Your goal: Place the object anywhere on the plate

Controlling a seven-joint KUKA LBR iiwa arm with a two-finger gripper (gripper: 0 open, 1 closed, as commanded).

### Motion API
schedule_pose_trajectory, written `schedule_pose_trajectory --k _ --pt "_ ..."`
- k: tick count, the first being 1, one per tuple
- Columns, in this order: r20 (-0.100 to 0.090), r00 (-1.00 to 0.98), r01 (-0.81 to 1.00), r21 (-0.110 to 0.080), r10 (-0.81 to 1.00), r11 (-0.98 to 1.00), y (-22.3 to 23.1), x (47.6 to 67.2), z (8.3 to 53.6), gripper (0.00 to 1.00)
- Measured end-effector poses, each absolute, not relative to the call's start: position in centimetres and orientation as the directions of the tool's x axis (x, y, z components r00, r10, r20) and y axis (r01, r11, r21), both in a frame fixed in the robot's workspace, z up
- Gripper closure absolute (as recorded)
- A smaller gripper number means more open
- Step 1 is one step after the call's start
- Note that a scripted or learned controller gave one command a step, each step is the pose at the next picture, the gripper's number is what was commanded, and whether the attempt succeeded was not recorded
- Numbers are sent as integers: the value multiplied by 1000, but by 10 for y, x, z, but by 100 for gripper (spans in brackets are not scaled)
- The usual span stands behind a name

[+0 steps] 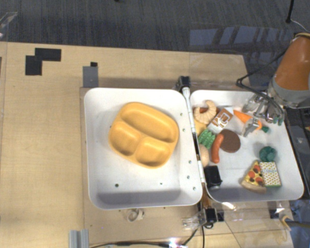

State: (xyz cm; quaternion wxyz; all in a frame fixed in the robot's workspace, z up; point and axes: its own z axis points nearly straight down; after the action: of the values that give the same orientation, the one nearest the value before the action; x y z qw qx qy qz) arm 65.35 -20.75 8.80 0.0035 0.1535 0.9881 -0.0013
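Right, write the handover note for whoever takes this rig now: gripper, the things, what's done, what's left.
Gripper: over the upper right of the right bin, above the toy food; whether it grips anything cannot be told.
Plate: yellow, three compartments, lying in the left bin, nothing on it.
Toy food, all in the right bin: sausage, brown disc, pizza slice, green piece, orange piece beside the gripper.
Done: nothing placed.
Left: pick one object, carry it left, set it on the plate.
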Motion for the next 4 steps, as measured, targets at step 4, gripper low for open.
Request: schedule_pose_trajectory --k 4 --pt "-13 -935 -355 -5 -355 935 -205 633 129 0"
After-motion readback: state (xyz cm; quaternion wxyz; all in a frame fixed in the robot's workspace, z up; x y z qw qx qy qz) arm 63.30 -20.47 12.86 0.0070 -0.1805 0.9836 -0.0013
